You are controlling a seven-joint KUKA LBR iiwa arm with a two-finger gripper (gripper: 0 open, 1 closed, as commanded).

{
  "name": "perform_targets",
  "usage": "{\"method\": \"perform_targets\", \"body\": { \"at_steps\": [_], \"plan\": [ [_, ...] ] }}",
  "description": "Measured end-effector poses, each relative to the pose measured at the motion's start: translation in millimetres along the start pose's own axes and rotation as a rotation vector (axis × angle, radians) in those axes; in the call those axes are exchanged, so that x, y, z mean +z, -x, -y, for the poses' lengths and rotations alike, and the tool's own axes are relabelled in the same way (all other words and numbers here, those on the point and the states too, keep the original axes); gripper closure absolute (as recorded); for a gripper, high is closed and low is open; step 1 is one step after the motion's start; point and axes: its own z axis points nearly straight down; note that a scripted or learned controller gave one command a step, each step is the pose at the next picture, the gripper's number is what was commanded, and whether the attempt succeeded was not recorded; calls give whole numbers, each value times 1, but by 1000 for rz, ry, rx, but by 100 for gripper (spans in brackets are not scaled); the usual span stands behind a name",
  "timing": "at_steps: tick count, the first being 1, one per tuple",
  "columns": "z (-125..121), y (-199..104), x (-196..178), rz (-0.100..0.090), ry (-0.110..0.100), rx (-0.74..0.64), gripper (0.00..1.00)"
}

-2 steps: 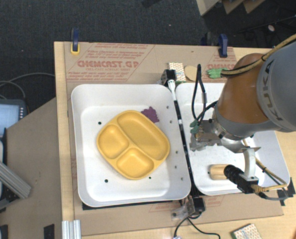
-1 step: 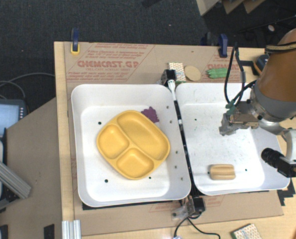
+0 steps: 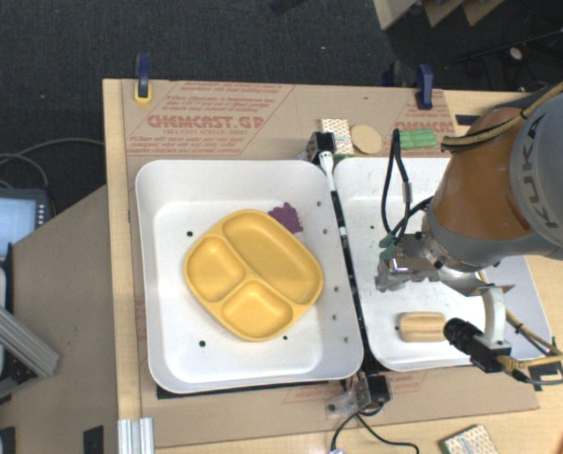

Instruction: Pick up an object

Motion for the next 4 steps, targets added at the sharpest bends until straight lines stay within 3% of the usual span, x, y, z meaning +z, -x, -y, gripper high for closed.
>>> {"method": "perform_targets", "body": {
  "at_steps": [1, 2, 3, 4],
  "plan": [
    [-1, 25, -78, 4, 7, 1, 100],
    [-20, 1, -71, 4, 7, 0, 100],
    [-21, 1, -81, 4, 10, -1, 100],
    [-4, -30, -23, 0, 1, 0, 100]
  ]
}}
